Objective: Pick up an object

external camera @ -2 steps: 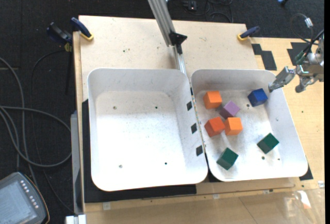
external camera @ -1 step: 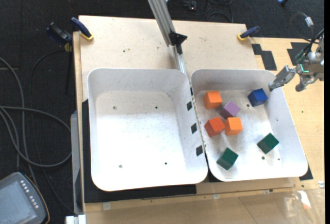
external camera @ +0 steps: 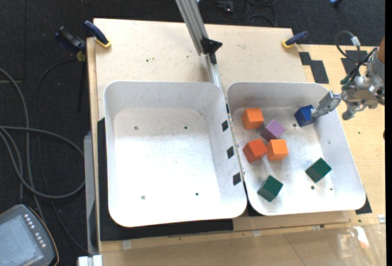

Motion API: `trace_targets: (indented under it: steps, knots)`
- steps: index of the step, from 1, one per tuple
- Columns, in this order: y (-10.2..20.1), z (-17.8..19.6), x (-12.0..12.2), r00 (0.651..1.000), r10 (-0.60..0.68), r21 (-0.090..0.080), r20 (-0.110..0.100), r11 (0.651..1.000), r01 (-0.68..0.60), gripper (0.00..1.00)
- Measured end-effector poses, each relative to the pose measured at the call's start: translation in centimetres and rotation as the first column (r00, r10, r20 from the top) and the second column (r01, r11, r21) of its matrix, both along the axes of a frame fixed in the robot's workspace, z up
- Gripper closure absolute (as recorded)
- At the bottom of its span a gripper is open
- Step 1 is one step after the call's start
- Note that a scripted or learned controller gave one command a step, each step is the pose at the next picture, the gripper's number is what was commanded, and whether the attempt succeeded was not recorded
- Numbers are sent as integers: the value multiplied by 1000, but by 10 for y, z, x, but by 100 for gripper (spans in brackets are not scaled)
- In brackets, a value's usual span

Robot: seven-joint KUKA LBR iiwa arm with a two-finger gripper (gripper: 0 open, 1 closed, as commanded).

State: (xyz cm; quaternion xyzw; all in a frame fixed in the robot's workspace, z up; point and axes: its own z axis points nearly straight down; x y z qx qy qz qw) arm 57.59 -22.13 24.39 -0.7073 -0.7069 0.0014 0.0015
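Observation:
The right bin (external camera: pixel 343 142) holds several small blocks. A blue block (external camera: pixel 303 116) lies near its far right wall. Two orange blocks (external camera: pixel 252 117) (external camera: pixel 277 149), a red-orange block (external camera: pixel 255 149) and a purple block (external camera: pixel 273 130) cluster at the centre left. Two dark green blocks (external camera: pixel 270 187) (external camera: pixel 318 170) lie towards the front. My gripper (external camera: pixel 331 114) hangs over the bin's right rim, open, with nothing between its fingers. Its left fingertip (external camera: pixel 318 111) is right beside the blue block, which sits outside the fingers on their left.
The left bin (external camera: pixel 122 136) sits beside the right one, sharing a middle divider (external camera: pixel 233 148). A metal pole (external camera: pixel 187 4) slants in from the top to the bins' far edge. Clamps (external camera: pixel 98 34) (external camera: pixel 295 39) mark the board's far corners.

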Motion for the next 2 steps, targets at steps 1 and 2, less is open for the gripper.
trace_targets:
  steps: [1,2]
  knots:
    - [1,-43,-1,1000,0,0,0,1000,0,0]
    - [2,-104,-10,1000,-1,2,-3,1000,1,0]
